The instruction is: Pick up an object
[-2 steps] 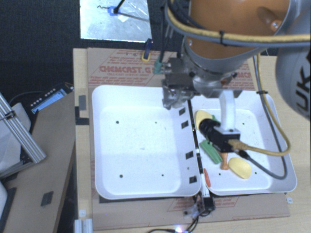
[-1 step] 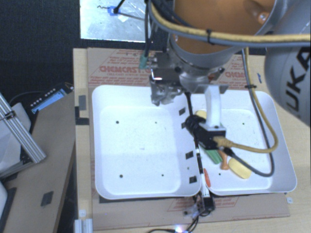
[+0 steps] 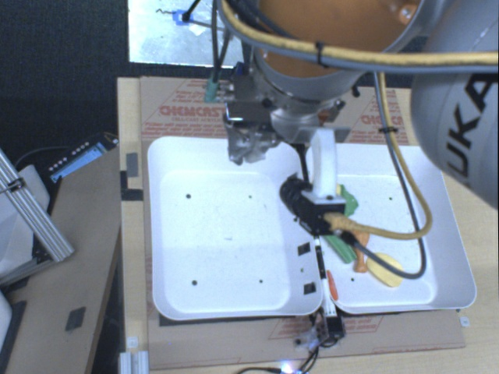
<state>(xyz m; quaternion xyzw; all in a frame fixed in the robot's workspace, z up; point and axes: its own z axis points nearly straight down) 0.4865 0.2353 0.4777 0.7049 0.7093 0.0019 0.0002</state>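
My gripper (image 3: 248, 153) hangs over the far edge of the left bin (image 3: 210, 287), near the wall between the two bins, with nothing visible under it. In the right bin (image 3: 448, 240), close to its left wall, lie a green object (image 3: 341, 247), an orange piece (image 3: 360, 261) and a yellow piece (image 3: 387, 272). A small orange bit (image 3: 331, 284) lies by the divider near the front. The arm and its cables cover part of these things.
Both bins rest on a cardboard sheet (image 3: 183, 111). An aluminium frame (image 3: 31, 216) and a blue-striped device (image 3: 78, 158) lie off to the left of the bench. The arm's large body fills the upper right.
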